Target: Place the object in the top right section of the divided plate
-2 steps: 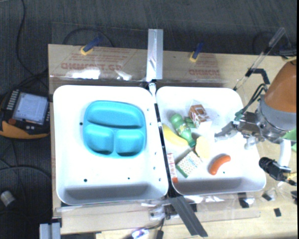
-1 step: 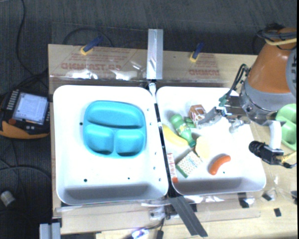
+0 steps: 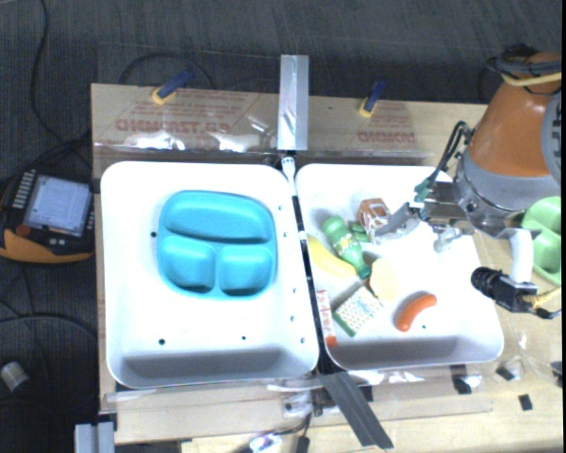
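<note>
Fingers: spread, holding nothing; gripper (image 3: 417, 226) hovers over right bin (image 3: 453, 343). Step: pick. You next need a grasp, then carry to blue divided plate (image 3: 215, 242).

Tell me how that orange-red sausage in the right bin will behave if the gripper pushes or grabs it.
The sausage looks rounded and smooth, so it would probably roll or slip under a push. It seems small, likely a light toy. It lies apart from the other items, on bare floor of the right bin, so a push could send it sliding.
</note>
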`<action>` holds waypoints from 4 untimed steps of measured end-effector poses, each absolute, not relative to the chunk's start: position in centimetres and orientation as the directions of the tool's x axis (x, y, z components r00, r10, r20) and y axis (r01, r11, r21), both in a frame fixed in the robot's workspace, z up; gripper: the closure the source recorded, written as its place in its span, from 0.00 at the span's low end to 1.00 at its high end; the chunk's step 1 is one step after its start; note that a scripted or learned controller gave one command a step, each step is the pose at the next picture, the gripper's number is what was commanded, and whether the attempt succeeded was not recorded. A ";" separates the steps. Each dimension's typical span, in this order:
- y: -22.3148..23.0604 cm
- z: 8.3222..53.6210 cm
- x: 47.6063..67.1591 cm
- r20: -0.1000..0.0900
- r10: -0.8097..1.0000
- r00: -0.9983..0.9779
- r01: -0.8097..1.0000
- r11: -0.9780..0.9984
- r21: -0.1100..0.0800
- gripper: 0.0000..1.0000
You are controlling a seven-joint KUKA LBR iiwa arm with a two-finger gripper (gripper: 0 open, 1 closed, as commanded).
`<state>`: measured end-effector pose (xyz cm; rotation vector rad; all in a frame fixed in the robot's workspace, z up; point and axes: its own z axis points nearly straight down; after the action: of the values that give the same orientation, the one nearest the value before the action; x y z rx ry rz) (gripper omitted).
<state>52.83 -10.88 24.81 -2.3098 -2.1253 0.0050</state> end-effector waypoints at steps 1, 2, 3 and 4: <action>-6.3 28.2 55.9 -0.003 0.997 -0.073 0.997 0.073 -0.003 0.00; -6.3 28.2 55.9 -0.004 0.997 -0.072 0.997 0.072 -0.003 0.00; -5.0 34.2 54.0 -0.002 0.990 -0.141 0.990 0.141 -0.003 0.00; -2.7 35.0 59.5 -0.004 0.945 -0.327 0.945 0.327 -0.002 0.00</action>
<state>59.52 -2.73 34.98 -1.8238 -2.5600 0.0065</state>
